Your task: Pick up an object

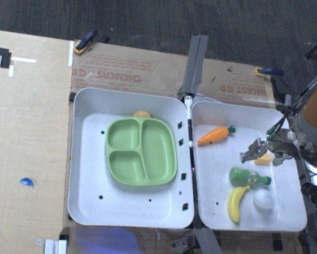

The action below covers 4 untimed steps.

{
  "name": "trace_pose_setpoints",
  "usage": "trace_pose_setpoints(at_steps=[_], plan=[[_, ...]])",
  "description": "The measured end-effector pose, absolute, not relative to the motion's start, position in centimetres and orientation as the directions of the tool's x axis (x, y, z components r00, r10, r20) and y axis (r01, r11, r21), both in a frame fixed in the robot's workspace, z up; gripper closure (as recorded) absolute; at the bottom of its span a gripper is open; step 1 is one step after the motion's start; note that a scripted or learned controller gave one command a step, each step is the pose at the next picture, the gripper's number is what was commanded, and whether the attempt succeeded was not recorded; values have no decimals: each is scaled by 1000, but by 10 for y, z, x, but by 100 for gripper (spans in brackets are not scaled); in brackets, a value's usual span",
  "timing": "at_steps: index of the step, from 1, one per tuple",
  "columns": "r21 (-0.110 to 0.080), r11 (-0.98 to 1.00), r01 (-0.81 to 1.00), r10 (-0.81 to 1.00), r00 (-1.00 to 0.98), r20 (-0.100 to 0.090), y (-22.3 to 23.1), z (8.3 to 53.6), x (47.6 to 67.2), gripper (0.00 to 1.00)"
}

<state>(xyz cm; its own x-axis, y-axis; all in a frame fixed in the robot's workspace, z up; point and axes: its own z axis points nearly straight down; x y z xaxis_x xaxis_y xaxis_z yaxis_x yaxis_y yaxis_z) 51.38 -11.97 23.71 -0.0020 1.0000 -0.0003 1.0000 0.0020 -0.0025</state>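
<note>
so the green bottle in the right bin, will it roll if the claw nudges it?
Probably. The green bottle lies on its side and looks round, so a sideways push would likely roll it. The banana sits just below it and might stop it. It looks like smooth plastic, so perhaps slippery and light.

- A robotics test lab: two shallow white plastic bins [83, 160] sit side by side on a pale plywood bench [21, 131], over a sheet of brown printed cardboard [125, 68] held by blue spring clamps [86, 39].
- Black L-shaped tape marks [0, 54] on the bench top point to a measured, calibrated set-up.
- Toy food, including a plastic orange carrot [214, 134] and a yellow toy banana [236, 202], serves as handling props.
- Dark grey office-type carpet [160, 10] lies beyond the bench.
</note>
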Motion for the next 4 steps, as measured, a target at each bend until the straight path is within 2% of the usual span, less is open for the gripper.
trace_pose_setpoints(at_steps=[1, 2, 3, 4], plan=[[0, 73, 997, 997, -73, 0, -119, 91, 497, 0], [-1, 167, 986, 986, -167, 0, -106, 91, 550, 0], [0, 235, 972, 972, -235, 0, -108, 92, 613, 0], [-41, 147, 988, 989, -147, 5, -110, 88, 649, 0]])
